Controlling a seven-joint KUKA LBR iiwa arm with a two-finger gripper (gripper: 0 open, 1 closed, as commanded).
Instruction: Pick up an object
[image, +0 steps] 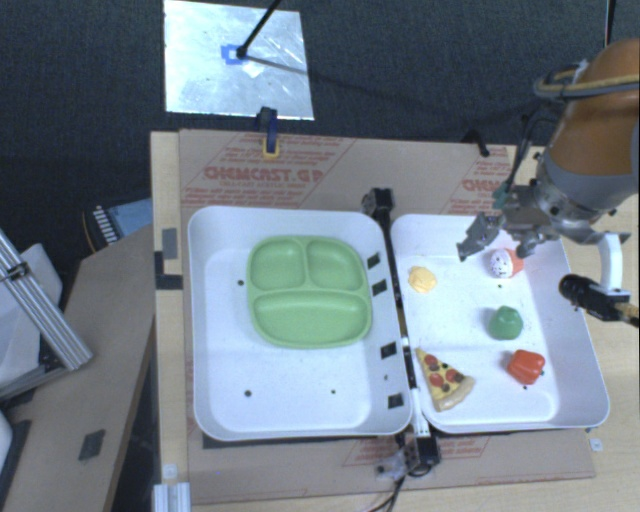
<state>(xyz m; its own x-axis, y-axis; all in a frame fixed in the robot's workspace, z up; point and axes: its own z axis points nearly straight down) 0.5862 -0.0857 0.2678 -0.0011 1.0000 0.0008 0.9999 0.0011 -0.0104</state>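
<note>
White-orange ball (500, 264) sits btwn open claw (503, 243) fingers in right bin (575, 345), not gripped

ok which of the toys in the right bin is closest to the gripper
The white-and-orange ball, right below the gripper. The yellow piece, green piece, red piece and pizza slice lie farther off.

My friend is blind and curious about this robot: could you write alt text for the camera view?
A grey and orange robot arm's gripper hovers over the right white bin, beside a small white and orange ball; the bin also holds a yellow lump, a green round toy, a red toy pepper and a toy pizza slice. The left white bin holds a green divided plate.
</note>
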